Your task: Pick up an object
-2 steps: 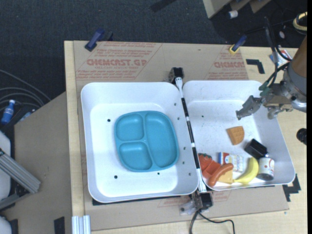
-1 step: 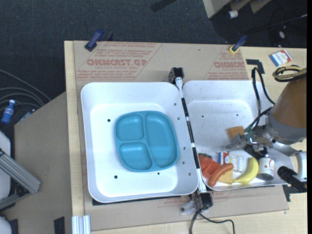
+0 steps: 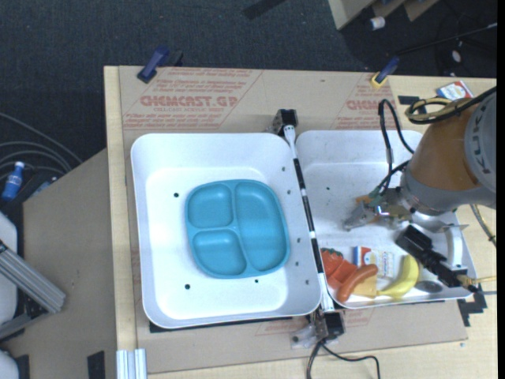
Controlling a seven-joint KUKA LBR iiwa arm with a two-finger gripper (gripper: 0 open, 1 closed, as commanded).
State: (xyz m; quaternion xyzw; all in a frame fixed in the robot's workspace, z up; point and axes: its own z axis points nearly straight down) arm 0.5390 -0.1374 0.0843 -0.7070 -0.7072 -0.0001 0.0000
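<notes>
In the right bin [image 3: 339, 160], my gripper [image 3: 355, 218] hangs low over the white floor near the middle and points left. I see nothing held in it. The loose objects lie together at the bin's front edge: a yellow banana [image 3: 403, 279], a red and orange piece [image 3: 348, 273] and a small white carton [image 3: 378, 258] between them. The gripper is above and slightly left of this pile, apart from it. The arm's orange band [image 3: 442, 160] and grey wrist cover the bin's right side.
A blue divided plate [image 3: 236, 227] lies in the middle of the left bin [image 3: 158, 164]. A ridge [image 3: 302, 204] separates the two bins. Black cables [image 3: 387, 144] trail over the right bin's back. The back half of the right bin's floor is bare.
</notes>
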